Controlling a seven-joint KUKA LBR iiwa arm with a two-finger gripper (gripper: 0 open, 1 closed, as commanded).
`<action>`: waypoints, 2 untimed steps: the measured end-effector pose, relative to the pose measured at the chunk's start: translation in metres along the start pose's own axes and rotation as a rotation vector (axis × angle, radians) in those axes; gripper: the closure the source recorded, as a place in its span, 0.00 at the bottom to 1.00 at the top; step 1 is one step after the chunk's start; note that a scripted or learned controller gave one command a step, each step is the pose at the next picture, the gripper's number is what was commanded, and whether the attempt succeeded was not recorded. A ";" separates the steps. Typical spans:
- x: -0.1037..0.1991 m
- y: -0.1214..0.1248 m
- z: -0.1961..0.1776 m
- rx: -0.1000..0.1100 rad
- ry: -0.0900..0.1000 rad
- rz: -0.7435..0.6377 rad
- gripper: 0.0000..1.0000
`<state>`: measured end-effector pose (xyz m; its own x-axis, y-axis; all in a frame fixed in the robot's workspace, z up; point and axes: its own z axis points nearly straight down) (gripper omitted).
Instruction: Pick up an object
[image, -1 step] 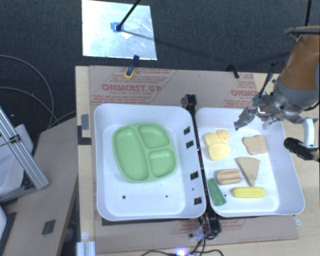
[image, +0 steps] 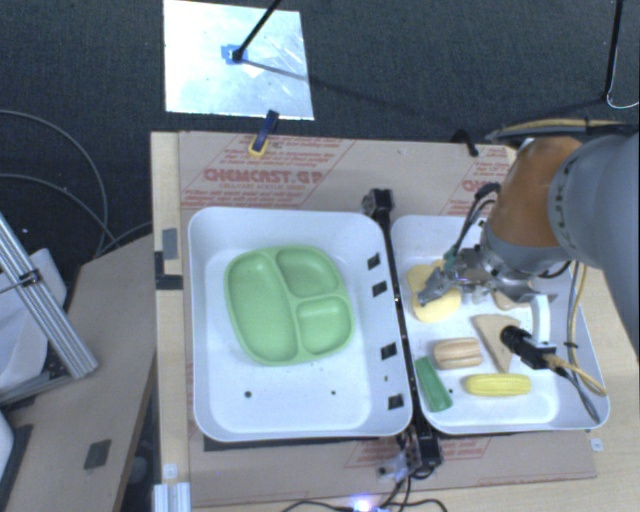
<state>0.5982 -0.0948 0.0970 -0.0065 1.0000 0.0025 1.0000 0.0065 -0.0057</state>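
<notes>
Two shallow white bins are seen side by side on the bench. The left bin (image: 215, 400), at the centre of the frame, contains a green divided plate (image: 290, 305) lying flat. The right bin (image: 420, 235), at centre right, contains several small toy food items: a pale yellow piece (image: 432, 300) near the bin's upper left, a bun-shaped piece (image: 458, 352), a tan wedge (image: 492, 335), a green strip (image: 433, 385) at the lower left corner, and a yellow corn cob (image: 497, 384) near the lower edge.

The gripper (image: 440, 287) is positioned over the pale yellow piece, low and just above or touching it; contact cannot be confirmed. Whether the jaws are released or clenched cannot be told, as the tips are blurred against the item. Nothing is seen held.

The pale yellow piece is judged the likeliest target. It is judged light, rigid plastic with a smooth, rounded and somewhat slippery surface, not fragile. A grasp across its narrower width, near the middle, is advised; a hold near an edge is judged liable to squeeze it out sideways against the bin wall.
</notes>
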 end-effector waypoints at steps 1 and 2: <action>0.042 -0.027 -0.091 -0.010 -0.001 -0.001 0.00; 0.003 0.006 -0.016 -0.006 -0.004 0.007 0.00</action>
<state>0.6042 -0.0922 0.1127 0.0004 1.0000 -0.0013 1.0000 -0.0004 0.0002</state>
